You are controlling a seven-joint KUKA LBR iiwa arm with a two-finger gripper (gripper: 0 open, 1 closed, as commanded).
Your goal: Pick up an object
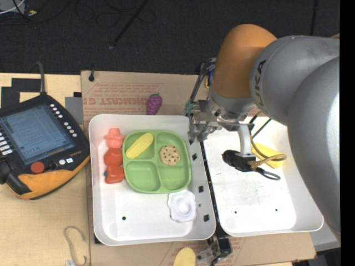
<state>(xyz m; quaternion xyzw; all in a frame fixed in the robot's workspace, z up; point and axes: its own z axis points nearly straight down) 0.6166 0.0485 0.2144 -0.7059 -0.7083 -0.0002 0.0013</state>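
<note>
The pincer (195,131), released or clenched I cannot tell, hangs at the rim between the bins, and ought to shift over the cookie (170,155), just beside it in the green plate (145,177), before descending squarely.

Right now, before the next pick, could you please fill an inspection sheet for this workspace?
Surface: left bin and right bin, white, side by side on cardboard.
Job's things: in the left bin, green plate holding corn and cookie, red toy beside it, white egg.
Clutter: purple grapes behind the bins; yellow thing at the front edge.
Gripper: gripper over the divide between the bins.
Cables: dark cables on the floor, far left.
Surroundings: teach pendant left of the bins.
</note>
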